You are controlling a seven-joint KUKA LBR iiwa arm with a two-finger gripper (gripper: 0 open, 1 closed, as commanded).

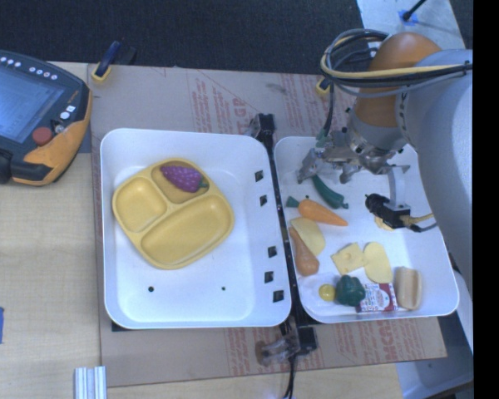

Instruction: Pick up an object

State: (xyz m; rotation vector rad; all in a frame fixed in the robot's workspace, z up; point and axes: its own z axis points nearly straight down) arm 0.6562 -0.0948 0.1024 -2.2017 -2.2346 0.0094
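Note:
My gripper [349, 163] hangs low over the far end of the right bin [437, 248], under the orange wrist band. Just in front of it lie a dark green pepper [328, 193] and an orange carrot [322, 213]. Nearer the front are a pale yellow piece [310, 233], a brown-orange sausage shape [303, 256], a cheese wedge [346, 258], a yellow slice [377, 262], a bread roll [407, 288], a green broccoli [348, 289], a small yellow ball [326, 291] and a red-and-white packet [376, 300]. Nothing shows between the gripper's fingers.
The left bin [125, 306] holds a yellow divided plate [187, 235] with purple grapes [182, 176] in its far compartment. A teach pendant [29, 115] lies on the bench at the far left. A black-clipped divider [274, 223] joins the two bins.

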